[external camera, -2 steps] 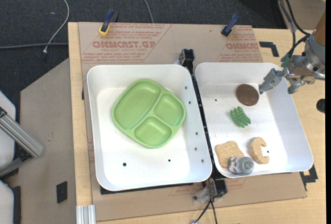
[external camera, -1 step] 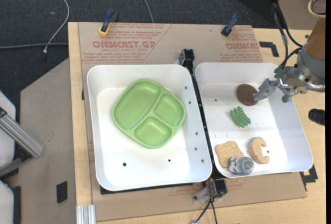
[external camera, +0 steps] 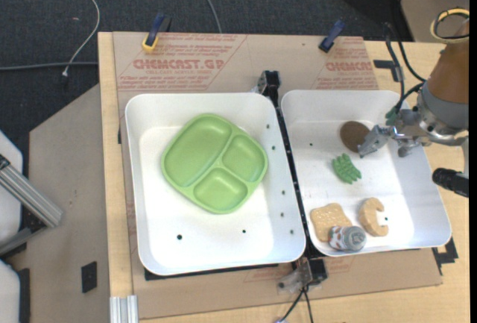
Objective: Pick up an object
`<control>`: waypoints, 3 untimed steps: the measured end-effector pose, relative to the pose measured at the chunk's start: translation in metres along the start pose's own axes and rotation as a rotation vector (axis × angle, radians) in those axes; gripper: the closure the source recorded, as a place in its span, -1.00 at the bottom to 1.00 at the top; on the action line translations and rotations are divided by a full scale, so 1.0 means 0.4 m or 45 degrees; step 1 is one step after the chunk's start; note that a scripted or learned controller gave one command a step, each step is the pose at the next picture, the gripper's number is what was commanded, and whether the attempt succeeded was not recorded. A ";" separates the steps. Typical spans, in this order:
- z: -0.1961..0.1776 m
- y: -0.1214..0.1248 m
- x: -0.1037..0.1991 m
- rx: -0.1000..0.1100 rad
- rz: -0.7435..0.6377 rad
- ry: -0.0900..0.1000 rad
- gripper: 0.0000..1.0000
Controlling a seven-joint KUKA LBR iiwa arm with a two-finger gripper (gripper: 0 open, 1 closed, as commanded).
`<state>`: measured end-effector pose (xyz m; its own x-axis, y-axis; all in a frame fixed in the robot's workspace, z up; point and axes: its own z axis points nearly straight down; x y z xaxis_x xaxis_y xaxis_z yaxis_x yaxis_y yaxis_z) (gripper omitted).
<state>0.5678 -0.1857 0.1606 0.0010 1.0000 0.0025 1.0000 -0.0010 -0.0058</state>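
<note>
Camera view, right of frame: the grey two-finger pincer (external camera: 375, 139) hangs open, holding nothing, low over the right white bin (external camera: 317, 109), its tips just beside a round brown disc (external camera: 352, 134). The approach step appears in hand; next, it seems, comes descent and closing. A green leafy toy (external camera: 346, 168) lies just below.

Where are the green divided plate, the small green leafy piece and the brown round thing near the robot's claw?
Green divided plate (external camera: 215, 161), camera view, its centre ridge.
Small green leafy piece (external camera: 346, 168), camera view, its middle.
Brown round thing (external camera: 352, 135), camera view, its top face.
</note>
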 end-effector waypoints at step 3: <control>-0.045 -0.012 -0.003 -0.014 0.000 -0.005 1.00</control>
<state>0.5632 -0.1869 0.1786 0.0009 1.0000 -0.0018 1.0000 -0.0009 0.0049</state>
